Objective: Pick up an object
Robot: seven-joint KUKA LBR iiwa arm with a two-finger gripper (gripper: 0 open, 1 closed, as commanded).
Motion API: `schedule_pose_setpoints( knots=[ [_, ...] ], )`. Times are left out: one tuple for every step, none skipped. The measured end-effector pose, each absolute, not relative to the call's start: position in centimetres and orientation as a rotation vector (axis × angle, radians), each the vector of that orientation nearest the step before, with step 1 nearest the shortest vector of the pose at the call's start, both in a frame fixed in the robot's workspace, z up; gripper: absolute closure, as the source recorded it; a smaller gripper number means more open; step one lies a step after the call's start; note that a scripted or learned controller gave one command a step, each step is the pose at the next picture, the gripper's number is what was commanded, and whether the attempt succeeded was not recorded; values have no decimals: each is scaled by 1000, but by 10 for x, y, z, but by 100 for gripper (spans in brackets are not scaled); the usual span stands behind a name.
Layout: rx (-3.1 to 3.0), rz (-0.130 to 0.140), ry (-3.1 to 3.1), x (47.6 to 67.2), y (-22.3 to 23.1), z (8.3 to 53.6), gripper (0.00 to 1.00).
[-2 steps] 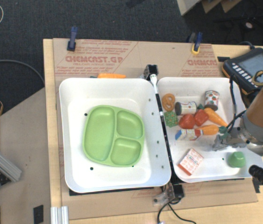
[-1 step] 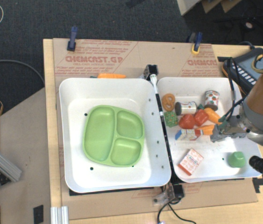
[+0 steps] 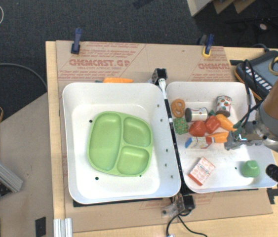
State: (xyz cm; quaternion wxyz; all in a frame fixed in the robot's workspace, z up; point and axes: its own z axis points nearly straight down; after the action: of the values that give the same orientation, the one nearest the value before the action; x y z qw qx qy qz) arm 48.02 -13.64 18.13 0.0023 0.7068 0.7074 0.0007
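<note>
1. Green plastic divided plate point(image 3: 121, 143) with three compartments sits in the left white bin point(image 3: 74, 107), left of centre in the frame.
2. The right white bin point(image 3: 257, 177) has the clutter: a pile in its upper middle with a red pepper-looking toy point(image 3: 198, 128), an orange carrot-shaped piece point(image 3: 223, 121), a small printed can point(image 3: 223, 103) and a brown pretzel-shaped thing point(image 3: 178, 106).
3. Lower down, a flat red-and-white packet point(image 3: 201, 171) lies on its own, and a green round lid-like object point(image 3: 250, 169) sits near the bin's lower right.
4. The end effector point(image 3: 238, 138) is at the right edge of the pile, just beside the orange bits. Honestly can't tell how its grip is set or if it's got anything.
</note>
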Motion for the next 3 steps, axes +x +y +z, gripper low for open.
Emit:
schedule_pose_setpoints(
  knots=[
    [2216, 3, 2217, 481, -137, 191, 100],
    [2213, 5, 2215, 481, -137, 201, 100],
    [2212, 7, 2213, 482, -137, 211, 100]
  ],
)
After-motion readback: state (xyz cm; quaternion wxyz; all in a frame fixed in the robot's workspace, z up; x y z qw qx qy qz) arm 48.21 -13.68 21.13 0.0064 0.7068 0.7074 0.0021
